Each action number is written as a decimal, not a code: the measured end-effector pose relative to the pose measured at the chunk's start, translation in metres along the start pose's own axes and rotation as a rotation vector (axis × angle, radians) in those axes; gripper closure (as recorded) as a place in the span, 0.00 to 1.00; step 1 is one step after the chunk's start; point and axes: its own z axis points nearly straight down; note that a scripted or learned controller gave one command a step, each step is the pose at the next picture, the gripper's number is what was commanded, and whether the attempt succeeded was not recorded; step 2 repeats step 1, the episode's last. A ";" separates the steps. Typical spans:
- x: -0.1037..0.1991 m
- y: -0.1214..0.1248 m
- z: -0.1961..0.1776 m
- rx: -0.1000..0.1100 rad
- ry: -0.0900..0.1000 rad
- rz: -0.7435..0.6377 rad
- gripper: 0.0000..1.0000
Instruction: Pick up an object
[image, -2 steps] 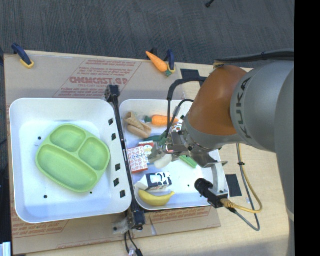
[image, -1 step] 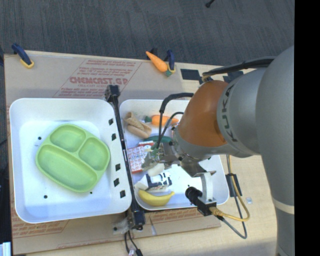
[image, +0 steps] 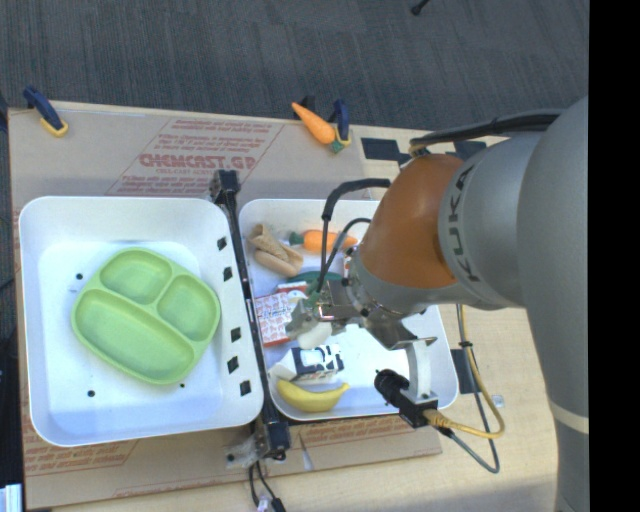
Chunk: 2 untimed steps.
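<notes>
On cardboard-covered bench (image: 200, 150): two white bins (image: 40, 300).

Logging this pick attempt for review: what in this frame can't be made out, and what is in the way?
- Gripper, camera view: the orange band and wrist hide its finger state and any hold.
- Right bin: the arm covers its middle and right.
- Orange item: partly behind the cable and arm; identity unclear.
- Red-and-white packet: print too small to read.
- Black-and-white item above the banana: too blurred to name.
</notes>
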 end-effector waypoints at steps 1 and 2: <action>-0.036 -0.002 0.004 0.000 0.001 0.008 1.00; -0.036 -0.002 0.004 0.000 0.001 0.008 1.00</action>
